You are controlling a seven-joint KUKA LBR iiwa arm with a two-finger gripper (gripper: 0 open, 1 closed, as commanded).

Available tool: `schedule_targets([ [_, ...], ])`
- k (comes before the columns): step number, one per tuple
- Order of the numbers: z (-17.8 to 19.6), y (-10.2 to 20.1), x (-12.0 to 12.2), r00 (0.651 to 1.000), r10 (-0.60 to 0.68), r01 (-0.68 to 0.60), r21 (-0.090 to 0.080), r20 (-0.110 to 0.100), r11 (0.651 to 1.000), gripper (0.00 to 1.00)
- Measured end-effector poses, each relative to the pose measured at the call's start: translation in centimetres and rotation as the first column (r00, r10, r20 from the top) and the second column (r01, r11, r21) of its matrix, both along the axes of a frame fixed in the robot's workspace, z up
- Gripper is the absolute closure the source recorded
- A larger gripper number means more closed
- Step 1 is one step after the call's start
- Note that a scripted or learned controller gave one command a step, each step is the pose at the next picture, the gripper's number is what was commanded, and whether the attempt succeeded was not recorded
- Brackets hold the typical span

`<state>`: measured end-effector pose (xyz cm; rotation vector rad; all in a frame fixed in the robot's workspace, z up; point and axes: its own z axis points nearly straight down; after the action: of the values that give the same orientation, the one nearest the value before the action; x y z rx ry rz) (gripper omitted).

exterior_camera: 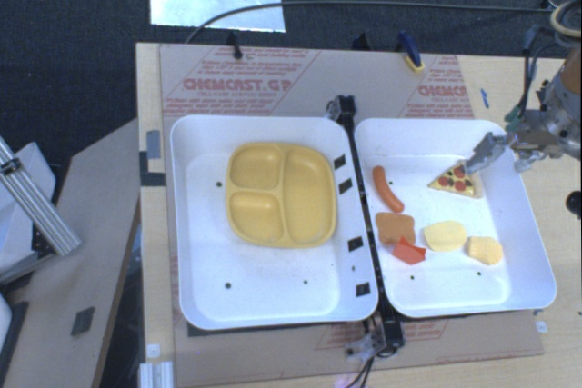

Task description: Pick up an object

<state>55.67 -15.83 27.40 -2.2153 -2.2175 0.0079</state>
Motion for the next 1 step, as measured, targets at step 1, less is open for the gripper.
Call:
schedule_targets([
  [1,0.56,0.04,0.19,1.000,0.003,-0.003,-0.002,0.010,1.000,0.00],
])
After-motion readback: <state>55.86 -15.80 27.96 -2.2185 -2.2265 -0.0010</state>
